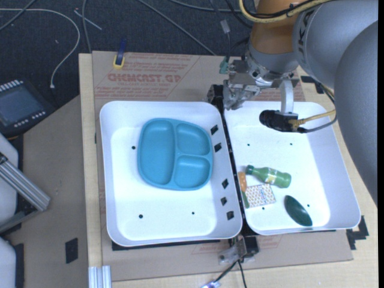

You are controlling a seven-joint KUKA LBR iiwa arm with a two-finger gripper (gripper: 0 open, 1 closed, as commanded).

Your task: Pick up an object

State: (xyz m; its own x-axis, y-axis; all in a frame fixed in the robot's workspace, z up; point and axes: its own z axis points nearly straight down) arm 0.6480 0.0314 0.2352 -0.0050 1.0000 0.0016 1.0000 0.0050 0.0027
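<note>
Well to the pincer's left and nearer the camera, a blue divided plate (175, 153) lies in the left bin (114, 179). The pincer (235, 96) hangs over the bins' shared far edge; its opening I cannot tell. Below it in the right bin (324, 155) lie a green bottle (269, 174), patterned packet (260, 195) and dark green object (297, 210). Nothing seems picked yet; next, it likely must travel toward one and descend

A single fixed camera looks down at a slant from above the desk (150, 269), near enough that the left bin (120, 221) and right bin (336, 179) fill most of the frame. The arm (336, 35) enters from the right, looming large at the upper corner.
</note>
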